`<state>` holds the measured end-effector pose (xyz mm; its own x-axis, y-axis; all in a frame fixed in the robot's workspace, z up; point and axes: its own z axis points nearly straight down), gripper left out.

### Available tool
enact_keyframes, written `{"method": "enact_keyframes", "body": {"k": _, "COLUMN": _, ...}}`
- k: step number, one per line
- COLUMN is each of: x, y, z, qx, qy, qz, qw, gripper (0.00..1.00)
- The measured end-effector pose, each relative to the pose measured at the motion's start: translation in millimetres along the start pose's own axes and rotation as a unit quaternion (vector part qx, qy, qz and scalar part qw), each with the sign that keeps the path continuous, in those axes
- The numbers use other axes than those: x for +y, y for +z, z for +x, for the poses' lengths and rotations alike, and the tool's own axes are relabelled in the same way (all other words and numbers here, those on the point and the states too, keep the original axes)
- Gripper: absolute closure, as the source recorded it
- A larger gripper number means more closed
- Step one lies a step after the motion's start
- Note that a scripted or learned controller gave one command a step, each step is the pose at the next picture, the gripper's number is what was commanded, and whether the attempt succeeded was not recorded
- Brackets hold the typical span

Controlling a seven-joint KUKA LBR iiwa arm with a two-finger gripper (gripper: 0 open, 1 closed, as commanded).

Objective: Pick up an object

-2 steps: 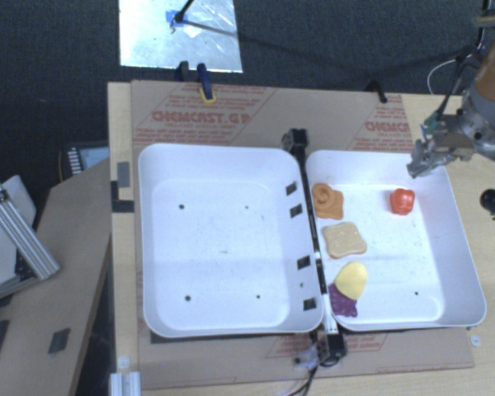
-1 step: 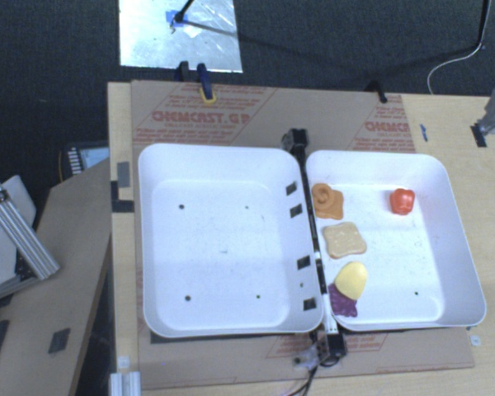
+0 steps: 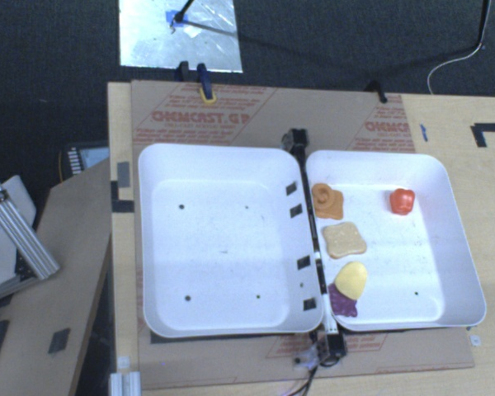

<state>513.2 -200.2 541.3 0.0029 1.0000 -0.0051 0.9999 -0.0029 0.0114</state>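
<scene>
You are looking down on a table (image 3: 256, 114) that is carrying two white bins lying side by side. The left bin (image 3: 223, 246) is sitting beside the right bin (image 3: 421, 262), their inner walls touching. In the right bin, four items are lying along its left wall. A tan toast slice (image 3: 345, 240) is resting mid-bin, with an orange pastry-like piece (image 3: 327, 200) just above it. A yellow piece (image 3: 351, 279), possibly a lemon, is overlapping a purple piece (image 3: 342, 302) below. A red piece (image 3: 403, 200) is sitting well apart, toward the far right. You cannot tell the tool's state here.
</scene>
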Motion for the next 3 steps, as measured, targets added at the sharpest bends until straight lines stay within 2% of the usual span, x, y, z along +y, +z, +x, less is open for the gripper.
{"method": "enact_keyframes", "body": {"k": 1, "x": 3.2, "y": -6.0, "z": 2.4, "qx": 0.001, "qy": -0.005, "qz": 0.001, "qw": 1.0000, "gripper": 1.00}}
{"method": "enact_keyframes", "body": {"k": 2, "x": -9.0, "y": 5.9, "z": 102.1, "qx": 0.003, "qy": -0.007, "qz": 0.005, "qw": 1.0000, "gripper": 1.00}}
{"method": "enact_keyframes", "body": {"k": 3, "x": -28.9, "y": 76.7, "z": 203.2, "qx": 0.003, "qy": -0.008, "qz": 0.007, "qw": 0.9999, "gripper": 1.00}}
